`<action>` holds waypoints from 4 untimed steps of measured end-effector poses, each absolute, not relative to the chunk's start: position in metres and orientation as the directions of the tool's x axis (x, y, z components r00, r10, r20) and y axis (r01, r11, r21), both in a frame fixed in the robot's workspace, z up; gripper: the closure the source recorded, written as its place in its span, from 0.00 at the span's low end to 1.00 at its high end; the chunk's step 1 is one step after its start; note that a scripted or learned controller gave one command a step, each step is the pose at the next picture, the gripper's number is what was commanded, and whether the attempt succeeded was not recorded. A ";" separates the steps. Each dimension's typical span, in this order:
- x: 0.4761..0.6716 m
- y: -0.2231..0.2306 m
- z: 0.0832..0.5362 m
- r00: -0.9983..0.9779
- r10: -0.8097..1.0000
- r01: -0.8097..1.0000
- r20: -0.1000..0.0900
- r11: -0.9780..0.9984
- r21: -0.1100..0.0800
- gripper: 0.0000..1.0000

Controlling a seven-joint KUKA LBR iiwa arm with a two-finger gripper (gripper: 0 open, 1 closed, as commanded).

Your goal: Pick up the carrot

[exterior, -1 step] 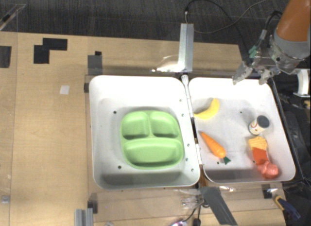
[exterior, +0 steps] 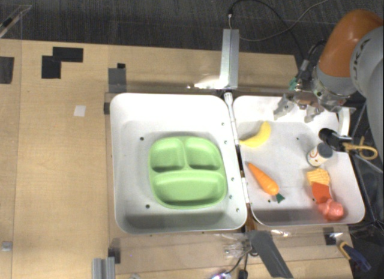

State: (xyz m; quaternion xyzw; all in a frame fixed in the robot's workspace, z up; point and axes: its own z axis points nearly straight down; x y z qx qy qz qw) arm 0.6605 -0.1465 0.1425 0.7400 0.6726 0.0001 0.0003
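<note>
An orange carrot [exterior: 264, 179] with a small green top lies slantwise on the floor of the right bin [exterior: 288, 212], near its left wall. My gripper [exterior: 298, 110] hangs over the bin's far right part, well above and to the right of the carrot. Its two fingers [exterior: 282, 110] are spread apart, open, with nothing between them.
A yellow banana [exterior: 257, 136] lies near the right bin's far left. At the bin's right side are a small round toy [exterior: 317, 155], an orange block [exterior: 320, 185] and a pink item [exterior: 332, 210]. A green divided tray [exterior: 186, 171] fills the left bin [exterior: 129, 152].
</note>
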 end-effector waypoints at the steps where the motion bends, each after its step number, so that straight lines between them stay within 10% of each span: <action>1: 0.597 -0.042 0.186 -0.009 1.000 1.000 0.001 0.009 0.006 0.00; 2: 0.516 -0.034 0.185 0.094 0.996 0.996 0.001 -0.094 0.003 0.00; 3: 0.500 -0.083 0.090 -0.016 1.000 1.000 -0.001 0.016 0.014 0.00; 4: 0.504 -0.081 0.103 -0.019 1.000 1.000 0.000 0.019 0.024 1.00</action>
